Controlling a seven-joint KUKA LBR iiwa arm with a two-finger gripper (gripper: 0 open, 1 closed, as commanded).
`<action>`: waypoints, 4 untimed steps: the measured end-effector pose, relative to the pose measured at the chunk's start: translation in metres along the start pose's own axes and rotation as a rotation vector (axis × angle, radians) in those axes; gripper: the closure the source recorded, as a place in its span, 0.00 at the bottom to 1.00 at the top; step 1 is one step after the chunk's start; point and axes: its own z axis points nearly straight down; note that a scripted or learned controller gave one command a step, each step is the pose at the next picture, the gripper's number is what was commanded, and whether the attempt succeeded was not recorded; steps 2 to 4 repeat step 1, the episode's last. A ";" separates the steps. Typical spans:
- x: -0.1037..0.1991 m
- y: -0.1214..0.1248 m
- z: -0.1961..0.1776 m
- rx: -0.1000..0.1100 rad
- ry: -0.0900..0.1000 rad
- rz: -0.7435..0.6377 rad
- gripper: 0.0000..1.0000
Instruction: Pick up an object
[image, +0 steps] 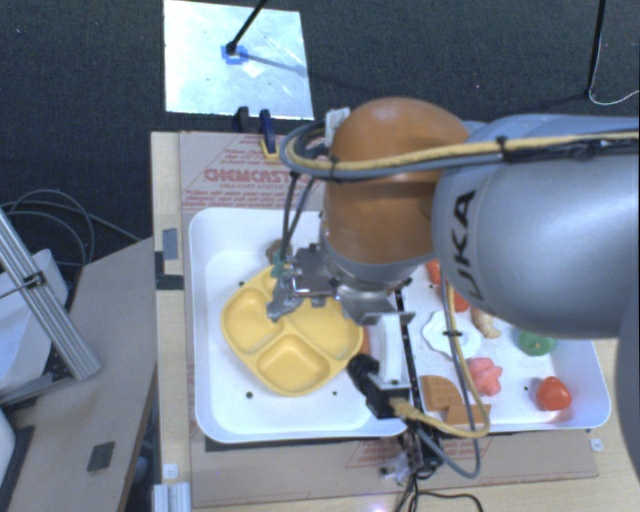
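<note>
The grey KUKA arm (540, 230) reaches in from the right and bends down over the left bin (215, 330), its orange band (385, 180) swelling large in the middle of the view. Below the band the wrist narrows to the gripper (290, 292), which hangs low over the upper edge of a yellow divided tray (285, 345). The metal parts at its tip sit right at the tray's rim, but the arm's own bulk hides how the jaws stand, so I cannot tell whether they are spread or pressed together, nor whether they pinch anything.

The yellow tray lies flat in the middle of the left bin, turned at a slant, with its shallow compartments facing up.

The right bin (590, 410) lies just beside the left one, much of it covered by the arm. In the part that shows there are small toy foods: a fried egg (440, 335) near the dividing wall, a pink piece (484, 375) below it, a waffle-like brown piece (445, 397) near the front wall, a red piece (552, 393) toward the right front corner, and a green round piece (535, 343) behind that.

Black and yellow cables (420, 415) trail from the wrist across the front wall between the bins. Both bins rest on a cardboard sheet (240, 175) on the bench (120, 300).
</note>
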 end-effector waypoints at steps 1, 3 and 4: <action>-0.087 -0.001 0.067 0.008 -0.006 0.018 0.00; -0.087 -0.001 0.067 0.008 -0.006 0.018 0.00; -0.087 -0.001 0.067 0.008 -0.006 0.018 0.00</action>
